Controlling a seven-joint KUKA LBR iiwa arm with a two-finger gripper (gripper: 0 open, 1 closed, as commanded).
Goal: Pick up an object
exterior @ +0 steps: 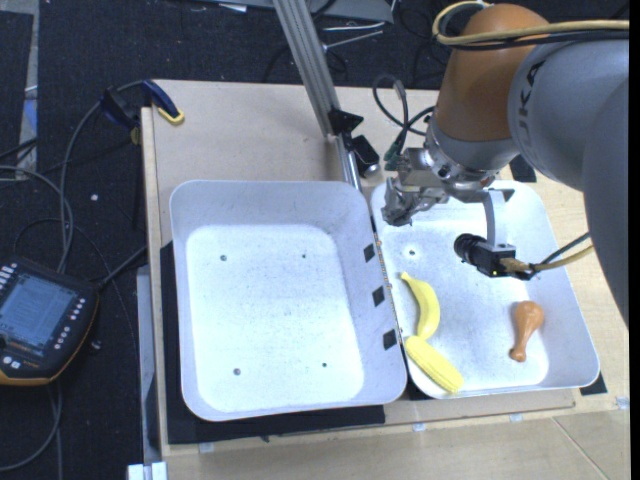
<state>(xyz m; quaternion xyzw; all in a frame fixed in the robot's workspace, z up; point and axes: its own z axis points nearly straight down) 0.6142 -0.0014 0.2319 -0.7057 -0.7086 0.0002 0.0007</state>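
End effector (403, 206), grip state unreadable, hovers over right bin's (560, 268) far-left corner; banana (425, 306) lies nearer.

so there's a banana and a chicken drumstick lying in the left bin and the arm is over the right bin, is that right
Not quite. The camera view shows the banana and the drumstick lying in the right bin, not the left bin. The rest holds: the arm is over the right bin, its gripper near that bin's far left corner.
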